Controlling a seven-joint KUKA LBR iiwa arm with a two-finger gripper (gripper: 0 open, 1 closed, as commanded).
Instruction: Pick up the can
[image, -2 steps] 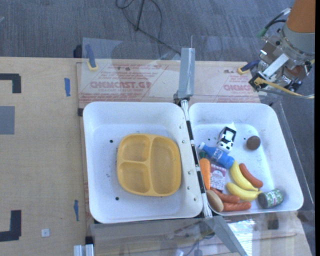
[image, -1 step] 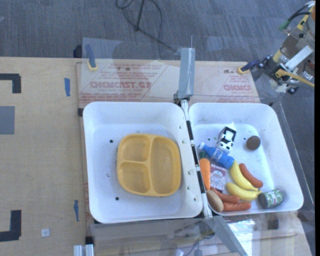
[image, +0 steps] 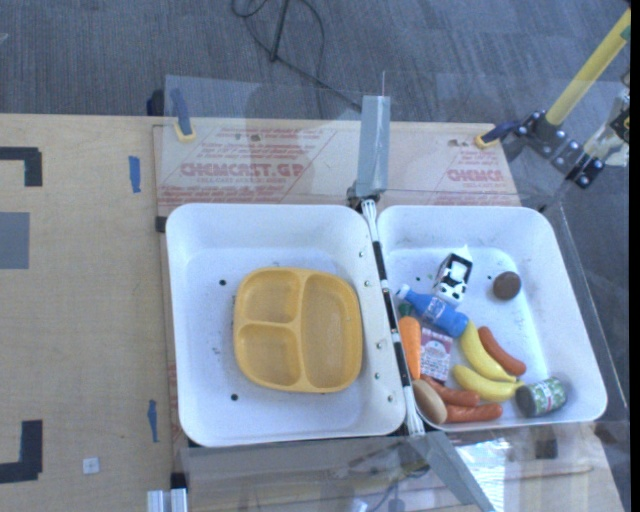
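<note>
The pincer's state, I can't tell. On its reach-in side the can (image: 541, 397) lies sideways: probably light, rigid, slick. Clamp across the body.

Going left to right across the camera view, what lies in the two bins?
Yellow divided plate in the left bin → carrot → blue bottle → banana → brown round piece → can, lying on its side in the right bin.

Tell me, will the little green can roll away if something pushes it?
Probably. The can lies on its side in the right bin's near corner, so its round body could roll. The bin wall beside it should stop it soon. It looks stiff, likely smooth and slippery.
</note>
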